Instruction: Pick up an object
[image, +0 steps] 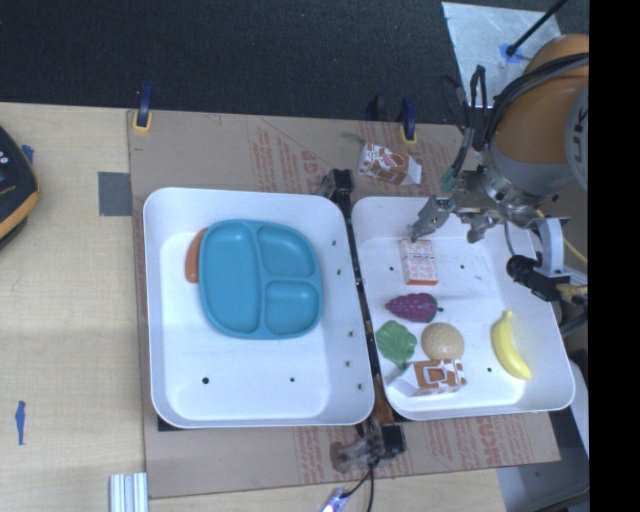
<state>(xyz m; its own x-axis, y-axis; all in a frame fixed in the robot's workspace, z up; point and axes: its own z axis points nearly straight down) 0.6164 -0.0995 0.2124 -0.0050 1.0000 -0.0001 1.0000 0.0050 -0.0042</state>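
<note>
My gripper (452, 224) hangs over the far end of the right bin (480, 275), open, with nothing between its fingers. One fingertip (424, 226) is just above a small orange-and-white packet (419, 263) lying flat in the bin. Nearer the front lie a purple grape bunch (411, 305), a green leaf (396, 343), a tan bun (442, 339), an orange-and-white carton (438, 376) and a yellow banana (510, 345) at the right.
The left bin (175, 370) holds a blue divided plate (262, 278) with an orange sausage-like piece (191, 256) tucked at its left edge. A snack wrapper (388, 163) lies on the cardboard behind the bins. The arm's cables run along the right bin's right side.
</note>
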